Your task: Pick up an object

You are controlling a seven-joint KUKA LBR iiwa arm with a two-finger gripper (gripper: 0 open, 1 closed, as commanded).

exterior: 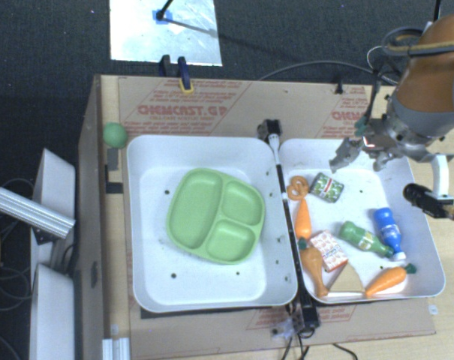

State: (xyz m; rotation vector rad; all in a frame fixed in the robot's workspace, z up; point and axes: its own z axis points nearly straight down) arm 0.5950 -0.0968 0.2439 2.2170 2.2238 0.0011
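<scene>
Light green divided plate (pixel 215 216) in 1 white bin (pixel 151 276); 2 orange carrots (pixel 302 217), green bottle (pixel 362 238), blue bottle (pixel 387 227) alongside.

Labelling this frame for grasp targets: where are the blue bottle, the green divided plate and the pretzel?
blue bottle (pixel 387 229), camera view, mid body.
green divided plate (pixel 197 208), camera view, large left compartment.
pretzel (pixel 296 188), camera view, its ring.

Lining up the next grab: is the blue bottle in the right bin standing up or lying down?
Lying down. The blue bottle rests on its side on the right bin floor, beside the green bottle, which lies flat as well.
</scene>
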